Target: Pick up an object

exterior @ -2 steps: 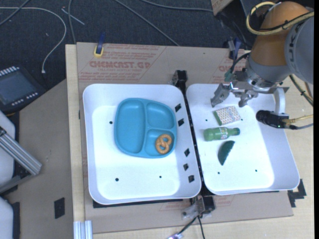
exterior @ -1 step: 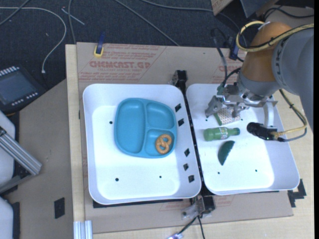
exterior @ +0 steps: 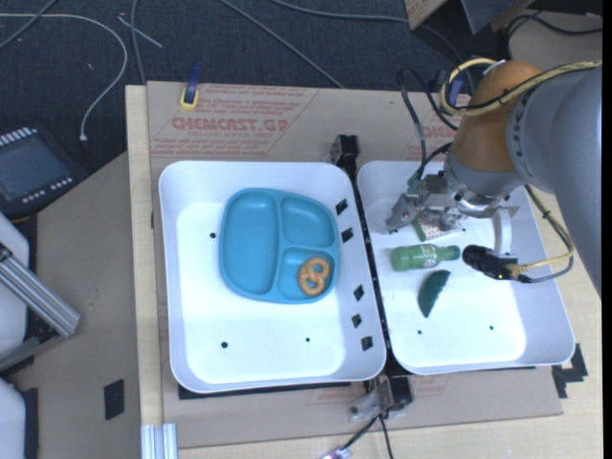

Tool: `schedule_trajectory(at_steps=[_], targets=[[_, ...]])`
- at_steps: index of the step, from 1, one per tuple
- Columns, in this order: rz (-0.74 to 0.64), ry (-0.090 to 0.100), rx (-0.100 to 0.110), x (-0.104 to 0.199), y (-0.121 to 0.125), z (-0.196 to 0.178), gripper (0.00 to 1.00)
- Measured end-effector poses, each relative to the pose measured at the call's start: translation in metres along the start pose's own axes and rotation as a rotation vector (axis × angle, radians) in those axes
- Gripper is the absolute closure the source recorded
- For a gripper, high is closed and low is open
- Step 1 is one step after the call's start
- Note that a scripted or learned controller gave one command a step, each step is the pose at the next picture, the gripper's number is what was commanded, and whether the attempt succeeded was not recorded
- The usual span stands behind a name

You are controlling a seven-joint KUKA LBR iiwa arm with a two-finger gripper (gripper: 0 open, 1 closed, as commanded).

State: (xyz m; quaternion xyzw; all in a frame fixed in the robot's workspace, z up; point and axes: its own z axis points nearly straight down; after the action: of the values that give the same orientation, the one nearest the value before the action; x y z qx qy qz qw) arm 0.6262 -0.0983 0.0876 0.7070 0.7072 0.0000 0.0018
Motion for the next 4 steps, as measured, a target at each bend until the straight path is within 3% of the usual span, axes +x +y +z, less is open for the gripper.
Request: schedule_trajectory(at_steps=[1,2,3,4], targets=[[0.001,-0.004,-0.013,-0.001,0.003,-0.016,1.0],[0.001,0.003,-0.002,-0.001,-0.003,-0.064,1.0],[-0.001,0.002,-0.005,-0.001,-0.001,-0.119,1.0],[-0.004,0.006,0.006,0.048,-0.026,-0.114,1.0]])
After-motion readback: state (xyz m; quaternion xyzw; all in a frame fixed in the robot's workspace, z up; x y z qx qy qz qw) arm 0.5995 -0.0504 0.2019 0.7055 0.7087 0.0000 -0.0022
